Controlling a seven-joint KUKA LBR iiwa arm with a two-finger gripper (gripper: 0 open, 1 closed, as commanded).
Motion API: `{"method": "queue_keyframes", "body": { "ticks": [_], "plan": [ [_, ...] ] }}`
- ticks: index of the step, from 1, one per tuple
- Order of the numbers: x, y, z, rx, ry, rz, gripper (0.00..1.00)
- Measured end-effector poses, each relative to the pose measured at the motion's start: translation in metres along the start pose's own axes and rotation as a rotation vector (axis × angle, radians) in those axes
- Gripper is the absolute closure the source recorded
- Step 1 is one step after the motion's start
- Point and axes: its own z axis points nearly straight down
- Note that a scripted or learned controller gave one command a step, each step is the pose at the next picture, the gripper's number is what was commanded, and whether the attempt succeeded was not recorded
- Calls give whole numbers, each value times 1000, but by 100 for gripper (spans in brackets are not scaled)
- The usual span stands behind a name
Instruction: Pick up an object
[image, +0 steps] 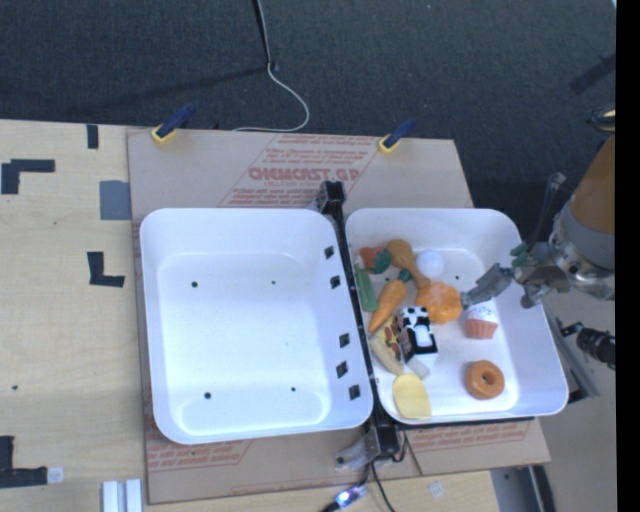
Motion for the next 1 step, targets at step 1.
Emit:
{"method": "queue_keyframes", "body": {
  "ticks": [1],
  "plan": [
    [49,45,113,7,4,-5,0]
  ]
}}
